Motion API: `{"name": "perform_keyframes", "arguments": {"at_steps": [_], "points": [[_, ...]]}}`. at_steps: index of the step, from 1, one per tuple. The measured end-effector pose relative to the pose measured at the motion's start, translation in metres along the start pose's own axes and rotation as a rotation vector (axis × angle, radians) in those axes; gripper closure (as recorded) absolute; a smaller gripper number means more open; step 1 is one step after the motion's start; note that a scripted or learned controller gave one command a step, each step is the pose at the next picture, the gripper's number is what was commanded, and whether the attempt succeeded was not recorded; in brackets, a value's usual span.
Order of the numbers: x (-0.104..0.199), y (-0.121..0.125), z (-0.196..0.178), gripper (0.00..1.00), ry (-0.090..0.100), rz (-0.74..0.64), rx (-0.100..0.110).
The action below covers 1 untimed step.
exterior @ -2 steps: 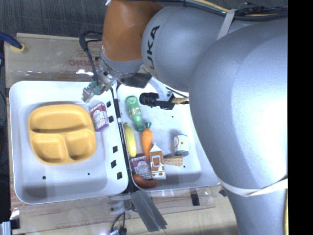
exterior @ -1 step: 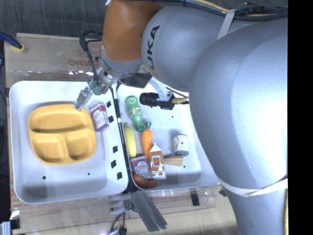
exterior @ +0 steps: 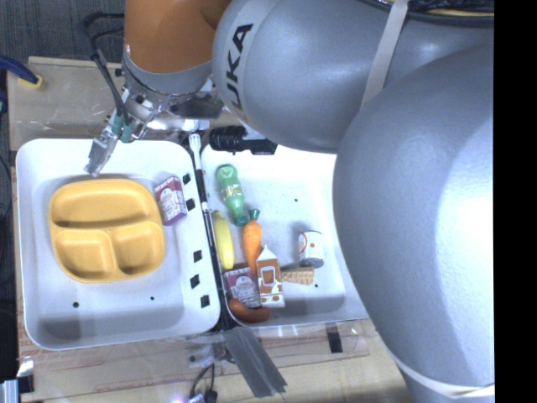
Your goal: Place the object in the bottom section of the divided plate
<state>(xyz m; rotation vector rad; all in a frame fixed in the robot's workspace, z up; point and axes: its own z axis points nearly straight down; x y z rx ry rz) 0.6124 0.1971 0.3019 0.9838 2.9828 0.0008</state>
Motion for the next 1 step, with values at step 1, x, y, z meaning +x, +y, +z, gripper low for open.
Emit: {"name": "perform_keyframes", "arguments": {"at_steps": [1], "points": [[0.0727, -0.0364, -0.0452, 0.0, 0.0, -0.422, 0.002]]}}
